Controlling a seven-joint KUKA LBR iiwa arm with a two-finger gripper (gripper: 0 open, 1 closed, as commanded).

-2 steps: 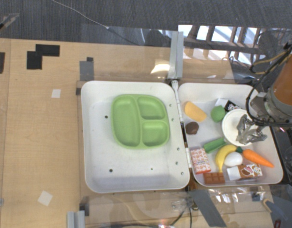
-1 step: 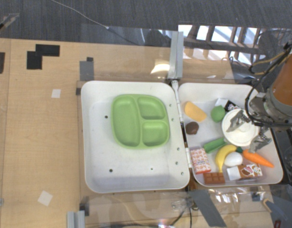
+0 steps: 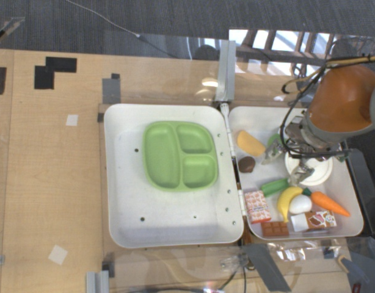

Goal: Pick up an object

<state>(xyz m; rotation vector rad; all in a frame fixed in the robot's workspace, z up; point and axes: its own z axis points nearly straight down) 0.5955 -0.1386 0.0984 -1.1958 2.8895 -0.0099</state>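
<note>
Camera view: my end effector [image 3: 287,163] hovers low in the right bin [image 3: 356,224], fingers apart, gripping nothing. Banana [image 3: 287,200], carrot [image 3: 330,204] still lie there; pick not done.

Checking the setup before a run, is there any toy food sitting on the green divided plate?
No, the green divided plate lies bare in the left bin.

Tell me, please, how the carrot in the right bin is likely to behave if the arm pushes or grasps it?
The carrot looks like moulded plastic, so probably stiff and light. Its tapered, rounded shape suggests it may roll or pivot when pushed. The smooth surface could slip from a grasp near the narrow tip; it lies against the banana cluster, which might shift too.
</note>
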